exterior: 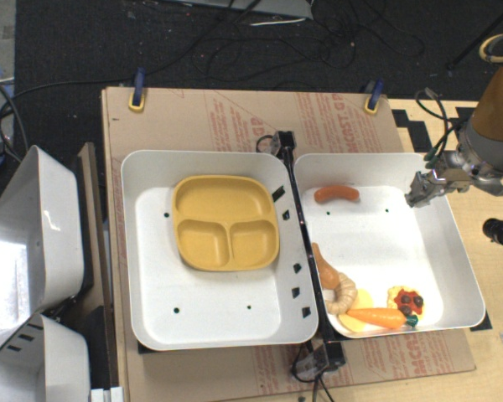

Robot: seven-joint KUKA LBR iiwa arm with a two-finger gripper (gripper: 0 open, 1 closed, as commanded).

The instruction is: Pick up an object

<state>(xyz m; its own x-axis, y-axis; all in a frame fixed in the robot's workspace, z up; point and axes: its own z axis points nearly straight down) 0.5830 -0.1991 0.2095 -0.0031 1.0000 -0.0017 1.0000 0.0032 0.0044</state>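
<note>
Camera view, orange-red sausage (336,194) lying in right bin (453,258), hand (422,189) nearby, grip state unclear

Two white bins (151,308), one yellow divided plate (226,222), one sausage (336,194), one carrot (377,316), one shrimp (342,291)

Yellow tray (226,223), L white bin (142,249). R white bin (440,249): orange-red sausage (336,194), orange carrot w/ green top (375,316), pale shrimp (344,294), yellow pc w/ red and black spots (406,299). Brown cardboard (226,120).
</note>
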